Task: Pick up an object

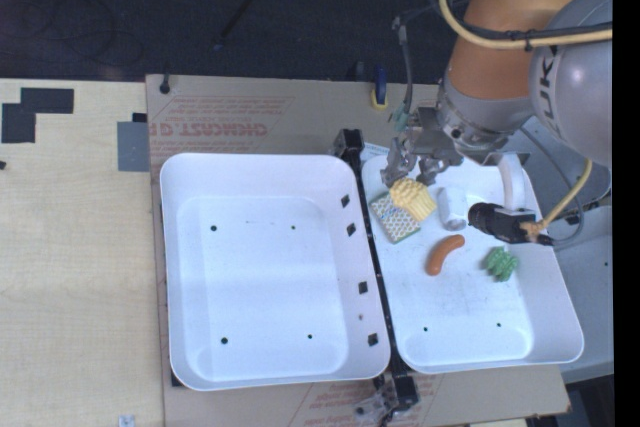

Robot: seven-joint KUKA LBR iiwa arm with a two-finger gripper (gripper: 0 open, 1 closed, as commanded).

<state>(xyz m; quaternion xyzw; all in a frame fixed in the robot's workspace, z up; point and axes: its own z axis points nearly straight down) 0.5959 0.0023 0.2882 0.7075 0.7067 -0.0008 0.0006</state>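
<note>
Two bins: white and shallow, side by side on the tabletop (70, 265); left bin (260, 275) showed just bare white floor, so all the action was in the right bin (470, 315).
Checkered pad (393, 217): greenish square thing at the right bin's left edge, tucked partly under the corn.
Yellow corn (413, 198): the likeliest target imo. It sat in the upper-left part of the right bin, resting on the pad, long axis looking like it slanted from upper left to lower right.
Gripper (413, 167): hung right over the corn's far end, so the target lay just below it and a touch toward the camera. Basically a straight drop, no sideways hunting.
Gripper state: honestly couldn't tell whether it was released or clenched, too much clutter at the tip. Nothing was visibly caught in it.
White cylinder (452, 210): just beside the corn on the right, close enough to get bumped on the way down.
Orange sausage (445, 254): lay apart, nearer the camera.
Green piece (501, 263): farthest right, well apart from the gripper.
</note>
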